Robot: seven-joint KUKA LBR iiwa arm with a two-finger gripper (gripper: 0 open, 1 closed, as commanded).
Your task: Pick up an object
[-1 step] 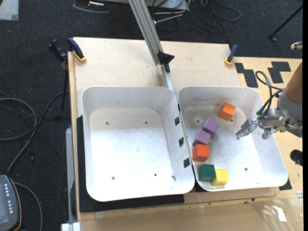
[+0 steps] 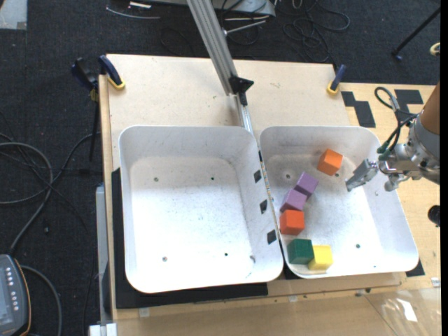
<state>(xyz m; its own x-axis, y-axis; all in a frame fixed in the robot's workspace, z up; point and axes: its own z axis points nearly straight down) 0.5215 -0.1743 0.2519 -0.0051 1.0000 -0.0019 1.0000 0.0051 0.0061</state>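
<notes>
Camera view: gripper (image 2: 360,176), finger spread unclear, hovers just right of the orange cube (image 2: 330,162) in the right bin (image 2: 392,208); centre above it before descending.

At the right edge of the frame, the arm (image 2: 428,128) shows an orange band above a grey rounded wrist. Green and dark cables loop beside it. Below sits a silvery metal gripper (image 2: 364,176) with grey fingers (image 2: 358,178) and small bolted parts.
</notes>
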